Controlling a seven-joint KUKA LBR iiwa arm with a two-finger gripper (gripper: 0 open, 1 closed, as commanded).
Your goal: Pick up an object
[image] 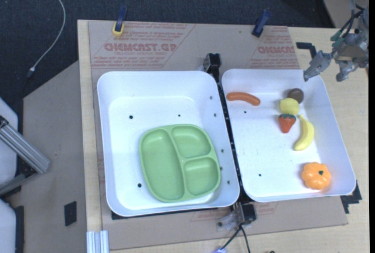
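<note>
The right bin (263,170) holds an orange sausage (243,98), a brown round piece (295,94), a yellow lemon (289,106), a red strawberry (286,122), a yellow banana (304,135) and an orange pumpkin (316,176). My gripper (329,68) hovers over the bin's far right corner, above and right of the brown piece. Its two fingers are spread apart with nothing between them.
The left bin (117,105) carries a green divided plate (180,161). A black clamp (212,62) sits between the bins at the back. Blue and yellow clips (119,22) hold the cardboard at its far edge.
</note>
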